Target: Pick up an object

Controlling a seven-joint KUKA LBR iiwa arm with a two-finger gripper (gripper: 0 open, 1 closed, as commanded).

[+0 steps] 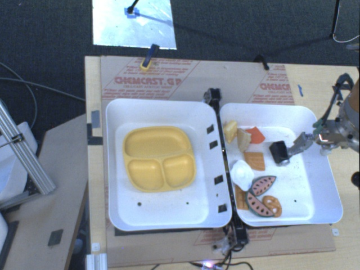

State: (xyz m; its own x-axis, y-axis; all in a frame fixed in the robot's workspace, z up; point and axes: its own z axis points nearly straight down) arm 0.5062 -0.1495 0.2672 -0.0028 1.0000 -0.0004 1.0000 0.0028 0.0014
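Note:
The right bin [315,207] holds several toy foods along its left side. A yellow piece [230,130], a beige piece [243,139] and a red-orange piece [256,135] lie at the back. An orange cracker [255,161] and a white lump [242,174] sit in the middle. Two watermelon slices [263,185] [256,205] and a pretzel [272,205] lie at the front. My gripper [331,137] hangs over the bin's right rim, well to the right of the foods and touching none of them.
The left bin [163,108] holds a yellow three-compartment plate [159,156]. A black divider [223,162] runs between the bins. Cardboard lies under both bins. A metal sheet [134,16] lies beyond the bench, and an aluminium frame [22,151] stands at the left.

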